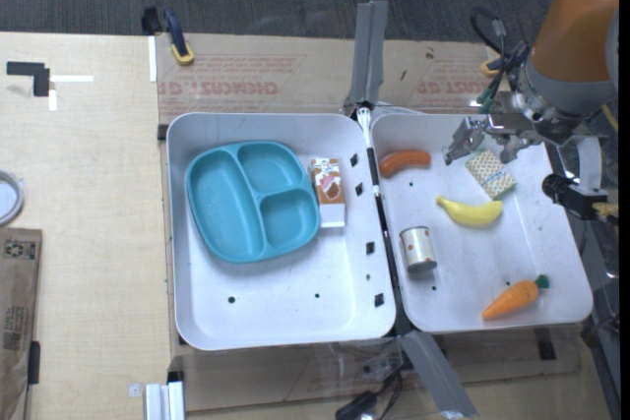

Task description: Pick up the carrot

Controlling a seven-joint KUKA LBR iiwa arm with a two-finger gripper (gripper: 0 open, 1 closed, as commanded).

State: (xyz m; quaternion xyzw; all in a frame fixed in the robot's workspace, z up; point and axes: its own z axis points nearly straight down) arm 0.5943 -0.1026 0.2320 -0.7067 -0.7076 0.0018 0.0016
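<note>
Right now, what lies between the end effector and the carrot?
In the camera view, the banana lies between the end effector and the carrot, with the small patterned packet above it.

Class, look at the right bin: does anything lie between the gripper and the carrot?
Yes. The gripper is over the bin's far end, the carrot at its near edge; the banana lies roughly between, low enough to pass over.

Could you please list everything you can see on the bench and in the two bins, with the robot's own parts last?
Blue three-compartment plastic tray: 1, left bin.
Small printed carton: 1, red and white, against the tray's right side.
Orange sausage-shaped toy: 1, right bin, top left.
Yellow banana: 1, right bin, middle.
Patterned pale block: 1, under the gripper.
Silver can: 1, right bin.
Orange carrot: 1, green top, lower right.
White bins: 2.
Gripper: 1, above the right bin.
</note>
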